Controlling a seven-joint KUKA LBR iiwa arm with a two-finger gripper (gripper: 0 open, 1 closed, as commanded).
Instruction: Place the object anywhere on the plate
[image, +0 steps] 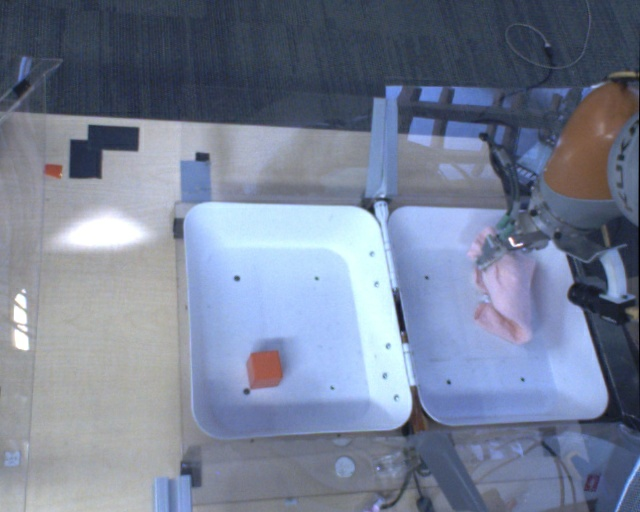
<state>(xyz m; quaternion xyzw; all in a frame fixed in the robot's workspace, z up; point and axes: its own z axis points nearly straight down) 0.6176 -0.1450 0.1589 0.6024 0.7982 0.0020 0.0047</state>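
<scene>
**Gripper on pink cloth, right bin**

Gripper (503, 245) sits at the 12 o'clock end of a pink cloth (507, 295) in the right bin (440, 390), toward its 2 o'clock corner. Can't tell its state. Orange cube (265, 369) lies in the left bin (215, 240), around 7 o'clock.

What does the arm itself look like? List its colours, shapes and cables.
The arm enters from the right of the camera view: a rounded orange band above a grey wrist section. Thin dark cables loop beside it toward the tool, which is small, dark and metallic, with a tiny bright light spot. No markings are legible.
</scene>
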